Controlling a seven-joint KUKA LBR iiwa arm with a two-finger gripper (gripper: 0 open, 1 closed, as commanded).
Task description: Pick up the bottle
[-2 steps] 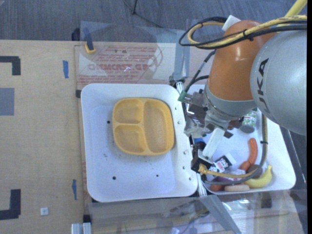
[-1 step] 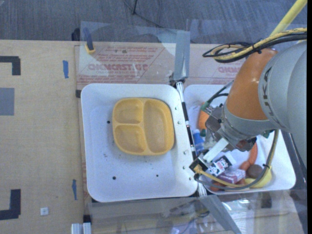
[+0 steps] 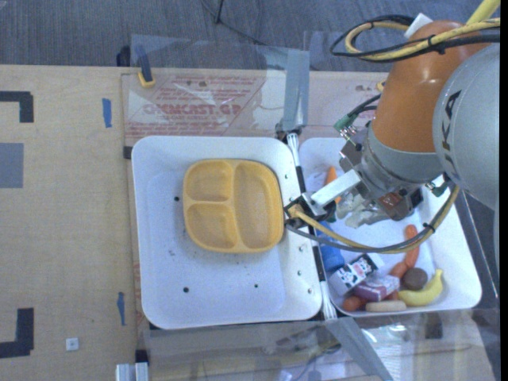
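We look down on two white bins set side by side, the left bin and the right bin. In the left one a yellow divided plate lies slightly toward the 12 o'clock side of the bin's middle, with three compartments facing up. The arm comes in from 3 o'clock and hangs over the upper half of the right bin, its orange band uppermost and cables looping below it. The gripper sits under the wrist, low over the right bin; we cannot tell how it is set, since the wrist covers it. At about 7 o'clock from the gripper, beside the bin's left wall, we see what looks like the bottle, a blue thing lying on its side, partly under a cable; it is too small to be sure. Along the bin's 6 o'clock edge lie a black-and-white carton, a banana, a dark round fruit and an orange carrot.
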